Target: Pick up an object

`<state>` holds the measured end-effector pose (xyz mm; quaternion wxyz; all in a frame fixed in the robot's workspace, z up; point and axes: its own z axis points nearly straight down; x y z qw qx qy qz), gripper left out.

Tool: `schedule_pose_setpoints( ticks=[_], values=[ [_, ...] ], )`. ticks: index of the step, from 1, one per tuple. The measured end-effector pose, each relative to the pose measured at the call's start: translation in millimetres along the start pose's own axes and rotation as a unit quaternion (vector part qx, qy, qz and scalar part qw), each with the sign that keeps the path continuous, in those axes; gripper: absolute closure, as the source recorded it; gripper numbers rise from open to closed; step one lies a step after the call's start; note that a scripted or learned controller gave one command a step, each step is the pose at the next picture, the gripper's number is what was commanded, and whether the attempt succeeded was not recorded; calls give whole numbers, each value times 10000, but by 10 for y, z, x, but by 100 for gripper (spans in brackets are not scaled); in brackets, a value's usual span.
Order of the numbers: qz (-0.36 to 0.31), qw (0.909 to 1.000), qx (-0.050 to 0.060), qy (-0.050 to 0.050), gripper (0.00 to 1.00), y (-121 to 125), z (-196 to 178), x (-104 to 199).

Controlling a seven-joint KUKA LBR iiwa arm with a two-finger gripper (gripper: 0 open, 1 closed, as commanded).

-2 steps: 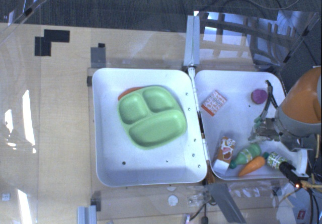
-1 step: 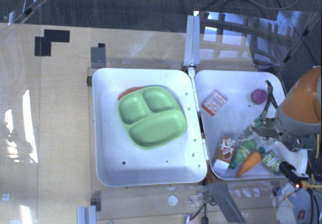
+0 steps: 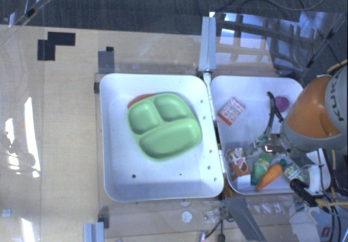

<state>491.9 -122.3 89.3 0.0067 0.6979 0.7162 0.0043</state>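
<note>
The right bin (image 3: 255, 86) holds several small objects. A red-and-white checked packet (image 3: 231, 110) lies near its left wall. A purple piece (image 3: 282, 103) sits at the back right. An orange carrot (image 3: 270, 176), a green item (image 3: 260, 166) and a brown-and-white packet (image 3: 237, 161) crowd the front. My gripper (image 3: 268, 146) hangs low over this front cluster, just above the green item and the carrot. The orange-banded wrist (image 3: 315, 113) hides much of the bin's right side. No object is visibly between the fingers.
The left bin (image 3: 117, 181) carries a green divided plate (image 3: 164, 125) with an orange-red item (image 3: 140, 99) poking out behind it. A metal rail (image 3: 206, 45) and clear panels stand behind the bins. Cables and fixtures sit at the bench's front right.
</note>
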Motion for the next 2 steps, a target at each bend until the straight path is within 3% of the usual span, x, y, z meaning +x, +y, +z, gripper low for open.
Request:
schedule_pose_setpoints(
  ticks=[1, 2],
  values=[
    [-21, 10000, -39, 6, 100, 36, -114, 18],
    [494, 9988, 41, 18, 100, 429, -963, 945]
  ],
)
